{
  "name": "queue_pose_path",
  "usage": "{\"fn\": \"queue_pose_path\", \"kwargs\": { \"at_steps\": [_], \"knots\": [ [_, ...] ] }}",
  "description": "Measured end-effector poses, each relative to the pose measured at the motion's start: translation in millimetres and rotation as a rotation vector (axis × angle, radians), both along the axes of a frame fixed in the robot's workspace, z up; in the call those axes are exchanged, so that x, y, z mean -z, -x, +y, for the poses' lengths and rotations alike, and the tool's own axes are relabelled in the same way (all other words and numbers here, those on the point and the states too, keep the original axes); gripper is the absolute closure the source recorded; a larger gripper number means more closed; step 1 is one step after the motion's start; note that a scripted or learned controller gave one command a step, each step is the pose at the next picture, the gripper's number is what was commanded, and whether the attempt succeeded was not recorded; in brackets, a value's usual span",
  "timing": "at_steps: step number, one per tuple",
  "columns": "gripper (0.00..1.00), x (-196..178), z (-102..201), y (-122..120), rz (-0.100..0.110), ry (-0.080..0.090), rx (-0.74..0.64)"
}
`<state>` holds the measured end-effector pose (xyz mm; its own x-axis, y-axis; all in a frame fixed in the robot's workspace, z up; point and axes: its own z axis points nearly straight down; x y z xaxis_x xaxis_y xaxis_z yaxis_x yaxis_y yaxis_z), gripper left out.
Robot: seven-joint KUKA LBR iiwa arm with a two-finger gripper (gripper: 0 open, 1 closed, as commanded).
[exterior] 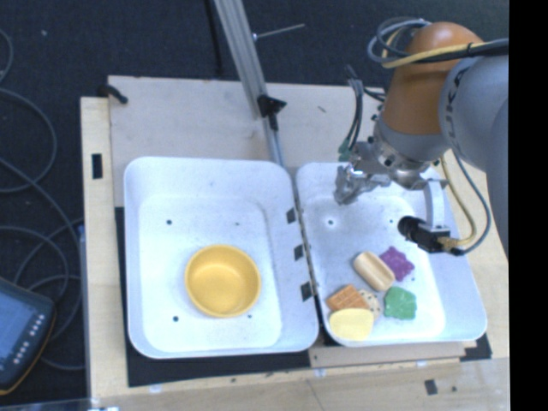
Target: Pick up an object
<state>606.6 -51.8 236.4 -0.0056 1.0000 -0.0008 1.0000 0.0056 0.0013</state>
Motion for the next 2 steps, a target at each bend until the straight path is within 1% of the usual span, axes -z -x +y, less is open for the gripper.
{"fn": "queue_pose_path", "kwargs": {
  "at_steps": [1, 2],
  "knots": [
    [1.0, -8.0, 38.4, -16.6, 0.002, 0.003, 0.001],
    [1.0, 2.3, 89.1, -25.7, -0.001, 0.0, 0.0]
  ]
}}
